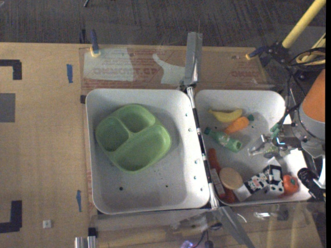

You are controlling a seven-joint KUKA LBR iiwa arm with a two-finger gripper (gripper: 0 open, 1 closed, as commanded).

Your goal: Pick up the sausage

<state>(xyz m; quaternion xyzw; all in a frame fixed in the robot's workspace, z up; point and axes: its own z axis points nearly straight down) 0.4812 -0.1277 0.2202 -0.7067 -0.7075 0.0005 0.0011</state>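
Lying along the left wall of the right bin (274, 101), the sausage (213, 160) is a thin reddish-brown stick running from near the bottle down toward the front; its lower end is hidden under a tan round lid or disc (231, 178); a second dark red piece (228, 195) shows just below that disc, and whether it belongs to the sausage is unclear; just above the sausage rests a green bottle (225, 140), tilted; beyond it sit an orange carrot (239, 124) and a yellow banana (226, 115), touching or nearly so; toward the front right corner lie a black-and-white patterned toy (264, 181) and a red tomato-like thing (290, 185); the jaws (268, 144) hang over the middle right of this bin, well apart from the sausage, slightly parted and holding nothing; the left bin (98, 190) holds a green divided plate (133, 136); both bins rest on the tan surface (41, 154).
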